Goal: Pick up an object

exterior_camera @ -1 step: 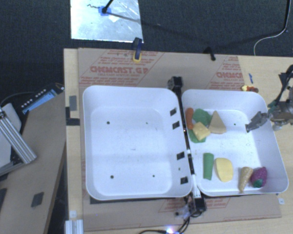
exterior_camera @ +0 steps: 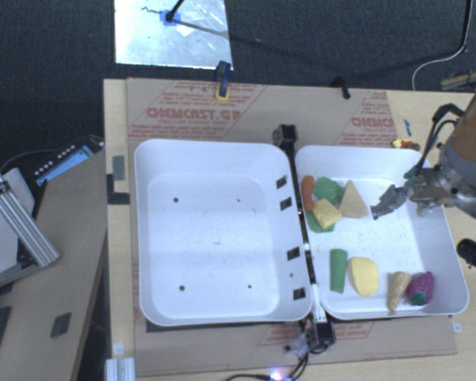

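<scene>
White bins (exterior_camera: 214,153); green block (exterior_camera: 338,271); yellow lemon (exterior_camera: 364,276); purple grapes (exterior_camera: 420,287).

right bin (exterior_camera: 428,236) holds all objects. far-left cluster: orange carrot-like piece (exterior_camera: 308,187) by divider, green leafy piece (exterior_camera: 328,189) beside it, yellow wedge (exterior_camera: 327,213) overlapping green, tan triangular wedge (exterior_camera: 353,200) just right. near row: green cylinder (exterior_camera: 338,271) lying lengthwise, yellow rounded piece (exterior_camera: 364,276) touching it, tan cone (exterior_camera: 397,290), purple grape-like cluster (exterior_camera: 420,286) with green bit at near end.

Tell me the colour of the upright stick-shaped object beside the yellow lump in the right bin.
Green; the stick-shaped object shows clearly in the camera view.
</scene>
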`<state>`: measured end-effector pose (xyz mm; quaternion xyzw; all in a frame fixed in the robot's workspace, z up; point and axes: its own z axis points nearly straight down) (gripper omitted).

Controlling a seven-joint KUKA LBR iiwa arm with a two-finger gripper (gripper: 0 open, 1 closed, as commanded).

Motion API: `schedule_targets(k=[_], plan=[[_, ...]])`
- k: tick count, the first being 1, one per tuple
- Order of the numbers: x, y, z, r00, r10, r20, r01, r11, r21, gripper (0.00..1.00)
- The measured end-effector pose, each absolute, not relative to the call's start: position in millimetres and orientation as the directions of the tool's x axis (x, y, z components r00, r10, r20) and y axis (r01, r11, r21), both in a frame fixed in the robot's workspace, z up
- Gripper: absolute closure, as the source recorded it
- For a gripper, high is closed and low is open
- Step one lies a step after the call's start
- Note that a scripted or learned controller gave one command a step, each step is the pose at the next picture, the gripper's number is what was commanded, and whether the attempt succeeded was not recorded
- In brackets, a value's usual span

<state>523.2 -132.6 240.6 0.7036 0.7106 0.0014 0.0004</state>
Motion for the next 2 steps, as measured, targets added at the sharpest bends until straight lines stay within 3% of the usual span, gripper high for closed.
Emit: schedule_targets(k=[1,2], plan=[[540.0,-53,266,-0.013,1.000,0.003,1.000,0.013,0.005,0.00],[542.4,26,204,-0.012,1.000,0.003,1.000,0.012,-0.004,0.00]])
